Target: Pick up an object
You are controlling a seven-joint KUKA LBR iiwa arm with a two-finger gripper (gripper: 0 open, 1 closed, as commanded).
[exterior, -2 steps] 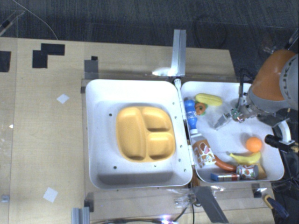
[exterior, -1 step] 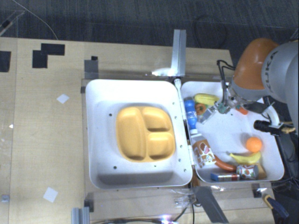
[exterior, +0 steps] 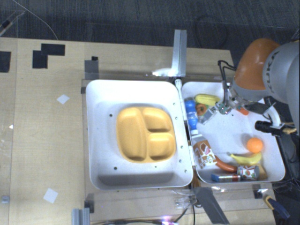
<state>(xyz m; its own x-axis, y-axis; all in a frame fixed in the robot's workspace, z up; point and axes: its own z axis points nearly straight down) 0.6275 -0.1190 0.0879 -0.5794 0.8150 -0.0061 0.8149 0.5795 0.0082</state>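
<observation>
My gripper (exterior: 218, 108) hangs low over the back left part of the right bin (exterior: 276, 170), under the grey arm with its orange band. It is just right of a yellow banana (exterior: 205, 99) and a small brown-orange item (exterior: 201, 109), and nothing shows held in it. A blue bottle (exterior: 190, 114) lies along the bin's left wall. Further forward lie an orange ball (exterior: 254, 145), a second banana (exterior: 246, 158), a brown and white carton (exterior: 202, 153), a red sausage-like toy (exterior: 224, 164) and a small can (exterior: 247, 172).
The left bin (exterior: 101, 172) holds a yellow divided tray (exterior: 145, 133). A metal post (exterior: 180, 53) stands behind the wall between the bins. Black cables and a black fitting (exterior: 274, 127) hang at the right bin's right rim.
</observation>
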